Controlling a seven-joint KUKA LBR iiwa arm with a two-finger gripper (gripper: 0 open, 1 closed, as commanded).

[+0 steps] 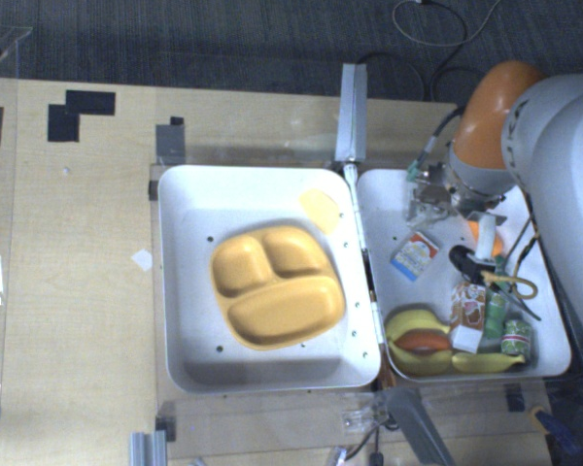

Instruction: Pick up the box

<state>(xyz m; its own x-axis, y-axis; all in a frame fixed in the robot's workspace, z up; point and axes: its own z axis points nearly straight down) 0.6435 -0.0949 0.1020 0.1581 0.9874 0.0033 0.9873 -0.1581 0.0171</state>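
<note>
A small box, white and blue with an orange corner, lies tilted on the floor of the right bin, in its upper left part. My gripper hangs over the same bin, just up and to the right of the box. A narrow strip of bin floor shows between them. Nothing is visibly held in the gripper. The arm's orange band sits behind the gripper at the top right.
Along the right bin's front wall lie yellow bananas with a red-brown item on top, a brown packet, a small white carton and a green can. The left bin holds a yellow divided plate.
</note>
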